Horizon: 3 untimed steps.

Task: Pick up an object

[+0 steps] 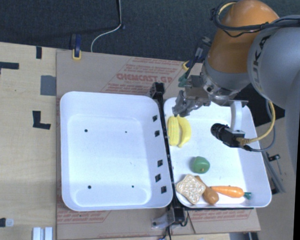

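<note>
Hovering over the far left corner of the right-hand shallow white bin [256,171], the two-finger gripper [182,110] is seen just above the top end of a small bunch of yellow plastic bananas [178,131], which lies against that bin's left wall. Whether anything is gripped cannot be told from this slant; nothing is visibly held. The step in hand is judged to be the approach to a grasp, with the bananas as the likely target. A short, straight descent is called for next, with the bunch centred under the tool and the nearby bin wall cleared. Further toward the near end of the same bin, a round green fruit [201,164], a speckled tan slice of bread [191,188] and an orange carrot [228,191] are left lying. The left-hand white bin [107,150] is well apart from the tool.
</note>
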Motion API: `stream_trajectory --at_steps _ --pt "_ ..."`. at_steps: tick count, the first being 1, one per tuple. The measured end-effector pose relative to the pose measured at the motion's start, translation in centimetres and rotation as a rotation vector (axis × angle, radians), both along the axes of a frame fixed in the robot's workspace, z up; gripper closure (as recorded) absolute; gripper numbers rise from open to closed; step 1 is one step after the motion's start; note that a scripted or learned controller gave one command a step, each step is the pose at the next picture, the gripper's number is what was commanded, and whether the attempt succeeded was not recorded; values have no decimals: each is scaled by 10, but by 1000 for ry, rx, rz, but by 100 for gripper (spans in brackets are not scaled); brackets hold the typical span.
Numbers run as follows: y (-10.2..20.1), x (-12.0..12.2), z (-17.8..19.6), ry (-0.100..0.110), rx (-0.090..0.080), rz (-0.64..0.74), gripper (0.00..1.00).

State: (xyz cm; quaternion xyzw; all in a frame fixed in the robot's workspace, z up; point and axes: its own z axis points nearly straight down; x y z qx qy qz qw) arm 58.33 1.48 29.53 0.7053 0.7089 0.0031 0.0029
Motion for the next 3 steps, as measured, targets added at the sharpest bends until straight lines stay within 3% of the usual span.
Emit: stream_trajectory --at_steps 1,2,3 --pt "-14 -46 -66 21 -1 -7 100" --pt "-47 -45 43 1 -3 -7 100" --pt "18 -45 76 9 1 3 100"
